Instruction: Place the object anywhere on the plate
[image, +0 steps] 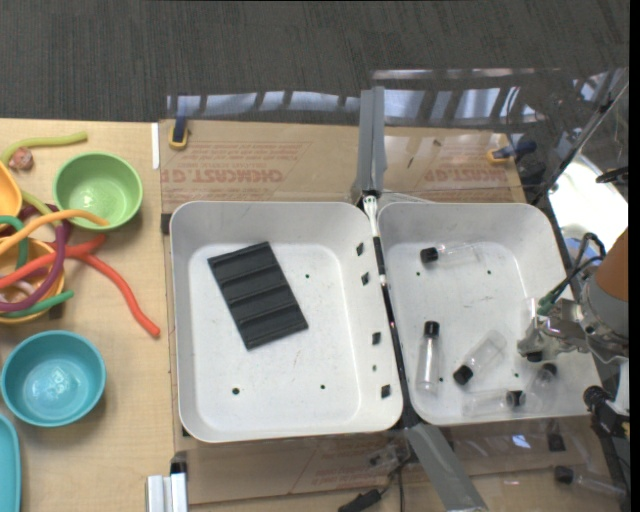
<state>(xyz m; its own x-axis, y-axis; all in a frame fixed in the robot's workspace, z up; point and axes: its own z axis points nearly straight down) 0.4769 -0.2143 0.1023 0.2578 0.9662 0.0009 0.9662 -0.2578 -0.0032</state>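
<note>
Now gripper (540, 335), finger state unclear, should centre on one vial (430, 352), then carry to black plate (257, 294).

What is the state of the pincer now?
Pincer: cannot be told; it is over the right bin's right edge, near the vials.

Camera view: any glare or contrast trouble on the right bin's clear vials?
Camera view: even, soft lighting, faint shadows. The clear vials nearly vanish against the white right bin, only their black caps standing out. Bright blown-out patch at the right edge above the gripper. The black ridged plate is sharp, high contrast.
</note>
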